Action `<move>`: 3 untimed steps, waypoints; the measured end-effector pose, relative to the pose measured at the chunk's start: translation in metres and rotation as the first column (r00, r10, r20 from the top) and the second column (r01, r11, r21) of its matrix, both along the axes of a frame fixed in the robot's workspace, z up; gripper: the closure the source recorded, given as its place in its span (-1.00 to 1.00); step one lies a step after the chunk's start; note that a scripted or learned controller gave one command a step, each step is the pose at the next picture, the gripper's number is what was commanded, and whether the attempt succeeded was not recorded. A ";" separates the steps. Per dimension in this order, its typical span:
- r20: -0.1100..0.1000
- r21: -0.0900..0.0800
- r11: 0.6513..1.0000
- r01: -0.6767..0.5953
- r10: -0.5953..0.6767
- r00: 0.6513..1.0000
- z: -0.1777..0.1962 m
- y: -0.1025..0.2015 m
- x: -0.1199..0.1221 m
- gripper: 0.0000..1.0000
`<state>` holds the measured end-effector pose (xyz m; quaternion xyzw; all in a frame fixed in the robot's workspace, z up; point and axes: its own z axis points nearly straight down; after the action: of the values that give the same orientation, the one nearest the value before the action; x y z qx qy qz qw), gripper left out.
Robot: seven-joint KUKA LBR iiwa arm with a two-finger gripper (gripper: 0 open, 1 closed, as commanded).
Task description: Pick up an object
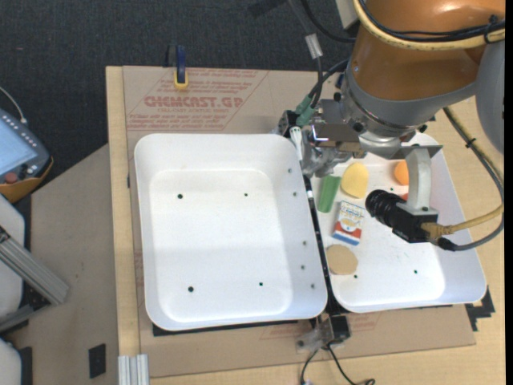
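The arm's orange band and grey wrist hang over the right bin [449,283], crowding its 12 o'clock half; the end effector [321,155] sits low at the bin's 10 o'clock corner, just above the green stick-like object [327,192], which suggests a descent aimed at that piece; whether it is open, closed or gripping anything I cannot tell, since the wrist body and cables mask it.

The candidates cluster toward the divider side of the right bin: the green object against the 9 o'clock wall, a yellow rounded piece [355,180] just beside it, a small red, white and blue carton [348,220] below, a tan disc [342,259] at about 7 o'clock; an orange item [400,172] at 12 o'clock is half covered by a white bracket, so its shape is unclear; the left bin [160,215] lies alongside on the cardboard-covered surface [200,95]; a black cylinder on the wrist hides part of the bin floor.
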<state>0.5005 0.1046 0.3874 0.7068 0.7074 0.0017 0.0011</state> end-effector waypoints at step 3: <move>0.005 0.000 1.000 -0.002 0.002 1.000 0.031 0.001 0.001 1.00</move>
<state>0.5020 0.1057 0.4180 0.7063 0.7079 0.0034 0.0030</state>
